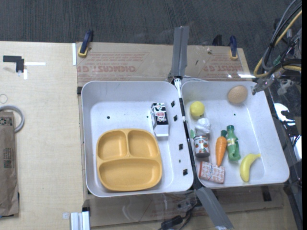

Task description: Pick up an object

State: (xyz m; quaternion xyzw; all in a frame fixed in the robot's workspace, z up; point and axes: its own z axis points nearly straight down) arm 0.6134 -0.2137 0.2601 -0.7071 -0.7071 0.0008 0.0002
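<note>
Since nothing is lifted yet, I'm calling this pick basically not started. Everything is sitting loose in the bins: the brown egg (237, 94), lemon (197, 109), carrot (220, 150), green bottle (232, 143) and banana (249, 166) are lying in the right bin (268, 128), and the milk carton (159, 119) is resting beside the yellow plate (128, 159) in the left one. The gripper (261, 85) is hanging at the right bin's far corner, just beside the egg, and I can't tell if it's open or closed. Reaching, grasping and lifting are all looking like work left.
</note>
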